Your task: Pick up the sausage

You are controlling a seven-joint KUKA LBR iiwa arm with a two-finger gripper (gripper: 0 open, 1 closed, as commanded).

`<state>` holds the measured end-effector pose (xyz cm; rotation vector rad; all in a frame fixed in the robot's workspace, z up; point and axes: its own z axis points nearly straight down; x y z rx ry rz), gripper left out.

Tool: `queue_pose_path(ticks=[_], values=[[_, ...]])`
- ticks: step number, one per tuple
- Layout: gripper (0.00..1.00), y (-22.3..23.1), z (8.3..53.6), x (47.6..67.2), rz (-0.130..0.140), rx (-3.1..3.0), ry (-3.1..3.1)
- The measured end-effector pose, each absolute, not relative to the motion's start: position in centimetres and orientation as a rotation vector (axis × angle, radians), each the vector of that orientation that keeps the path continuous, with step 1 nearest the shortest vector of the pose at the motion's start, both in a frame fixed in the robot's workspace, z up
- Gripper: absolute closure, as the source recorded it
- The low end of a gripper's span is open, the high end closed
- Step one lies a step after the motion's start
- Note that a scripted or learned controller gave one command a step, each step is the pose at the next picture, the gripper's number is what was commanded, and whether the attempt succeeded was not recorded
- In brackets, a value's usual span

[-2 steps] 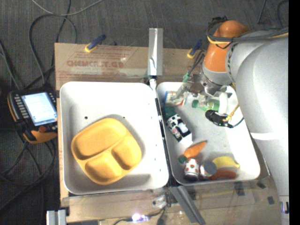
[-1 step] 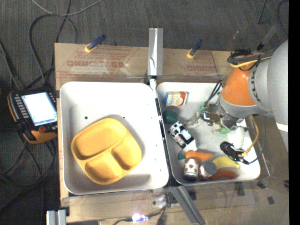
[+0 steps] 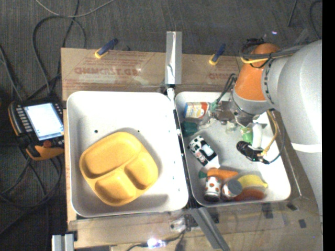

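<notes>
Hovering over the right bin's [image 3: 287, 190] far end, the pincer [image 3: 222, 111] holds nothing I can see, so the reddish sausage [image 3: 250, 194] lying well nearer the camera remains unpicked.

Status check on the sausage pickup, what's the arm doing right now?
Claw low at the far end of the right bin, near a small can. Sausage in the near-end toy pile, against a yellow piece, untouched.
</notes>
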<state>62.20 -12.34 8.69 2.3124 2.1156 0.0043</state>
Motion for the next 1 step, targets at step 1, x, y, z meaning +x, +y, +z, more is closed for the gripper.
queue_pose_path(ticks=[1], values=[[0.00, -13.36, 8.49, 66.06, -0.057, 2.600, 1.833]])
